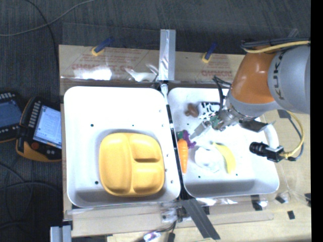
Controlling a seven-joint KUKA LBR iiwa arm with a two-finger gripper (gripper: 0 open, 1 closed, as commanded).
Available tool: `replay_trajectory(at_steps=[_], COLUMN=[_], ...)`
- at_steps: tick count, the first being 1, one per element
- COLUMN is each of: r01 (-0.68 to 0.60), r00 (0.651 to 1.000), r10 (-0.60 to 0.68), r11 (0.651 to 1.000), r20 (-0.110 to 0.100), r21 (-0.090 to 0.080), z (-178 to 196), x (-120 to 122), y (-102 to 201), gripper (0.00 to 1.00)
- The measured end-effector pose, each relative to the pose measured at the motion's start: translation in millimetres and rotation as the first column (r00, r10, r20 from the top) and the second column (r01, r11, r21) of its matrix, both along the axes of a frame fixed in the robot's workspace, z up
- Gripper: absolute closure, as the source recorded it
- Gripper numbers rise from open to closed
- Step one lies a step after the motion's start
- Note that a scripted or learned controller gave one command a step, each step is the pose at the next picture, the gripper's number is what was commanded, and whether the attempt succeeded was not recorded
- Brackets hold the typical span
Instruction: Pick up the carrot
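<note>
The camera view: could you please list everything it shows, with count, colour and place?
bins: two, white, side by side on the bench
tray: one, yellow, with compartments, in the left bin
carrot: one, orange, at the left wall of the right bin
purple item: one, just above the carrot's top end; kind unclear
banana: one, yellow, middle of the right bin
white item: one, beside the banana; kind unclear
brown item: one, upper part of the right bin
handheld controller: one, orange and black, on the floor left of the bench
clamps: two, blue and yellow, along the bench's far edge
arm: one, grey with orange band, over the right bin
gripper: one, low near the purple item
</note>
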State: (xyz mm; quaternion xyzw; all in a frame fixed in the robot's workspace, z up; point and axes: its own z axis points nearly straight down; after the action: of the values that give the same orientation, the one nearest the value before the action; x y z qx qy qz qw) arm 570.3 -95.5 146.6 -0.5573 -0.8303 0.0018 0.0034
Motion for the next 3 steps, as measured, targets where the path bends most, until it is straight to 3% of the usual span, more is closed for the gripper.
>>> replay_trajectory(at_steps=[1,2,3], r01=[-0.023,0.253,-0.057], r00=[1.000,0.968,0.998], r10=[0.023,-0.253,0.057], r11=[1.000,0.968,0.998], r20=[-0.001,0.010,0.024], r21=[0.001,0.005,-0.007], z=[-8,-58,-56], x=[9,24,-18], y=[-4,-47,-14], gripper=[0.00,0.00,0.00])
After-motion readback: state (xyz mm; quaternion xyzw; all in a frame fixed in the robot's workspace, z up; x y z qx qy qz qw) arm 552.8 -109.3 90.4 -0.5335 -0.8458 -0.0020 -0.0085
